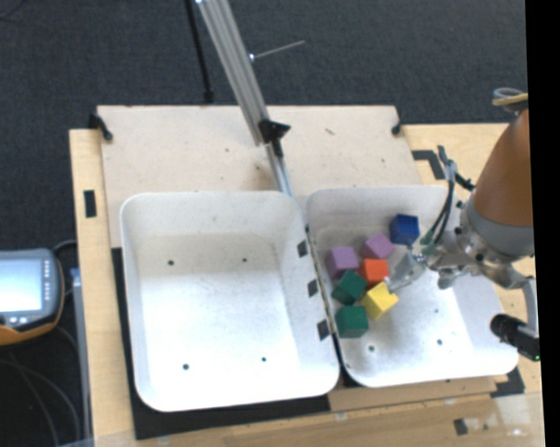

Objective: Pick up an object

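Note:
Several small cubes lie clustered in the left half of the right bin [453, 363]. A blue cube [403, 228] is farthest back, with two purple cubes [378, 246] [343, 259] in front of it. An orange cube [376, 268], a yellow cube [381, 299] and two green cubes [349, 286] [352, 320] sit nearer the front. My gripper [404, 269] reaches in from the right, low over the bin, its tip right next to the orange and yellow cubes. Nothing can be seen held in it.
The left bin [134, 271] is a shallow white tray beside the right one, and the two share a raised middle wall. A slanted metal pole [241, 76] rises behind the bins. A grey device [19, 285] sits off the bench at far left.

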Robot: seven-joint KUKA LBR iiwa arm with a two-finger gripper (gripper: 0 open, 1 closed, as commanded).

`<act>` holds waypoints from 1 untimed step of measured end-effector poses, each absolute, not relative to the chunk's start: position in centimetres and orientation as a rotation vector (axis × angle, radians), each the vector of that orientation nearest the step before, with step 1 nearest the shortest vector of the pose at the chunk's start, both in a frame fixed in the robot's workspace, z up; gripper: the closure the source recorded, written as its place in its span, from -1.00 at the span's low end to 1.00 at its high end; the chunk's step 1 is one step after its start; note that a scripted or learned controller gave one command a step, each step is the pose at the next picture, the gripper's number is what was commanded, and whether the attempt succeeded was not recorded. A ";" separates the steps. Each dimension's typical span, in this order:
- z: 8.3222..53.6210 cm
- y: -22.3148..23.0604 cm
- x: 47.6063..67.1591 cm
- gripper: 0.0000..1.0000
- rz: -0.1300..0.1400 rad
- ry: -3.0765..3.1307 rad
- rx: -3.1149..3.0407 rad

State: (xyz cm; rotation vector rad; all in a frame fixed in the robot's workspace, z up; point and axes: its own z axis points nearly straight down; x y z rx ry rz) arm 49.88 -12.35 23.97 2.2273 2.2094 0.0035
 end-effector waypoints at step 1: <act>14.5 -18.1 55.3 -1.00 -0.007 2.219 2.225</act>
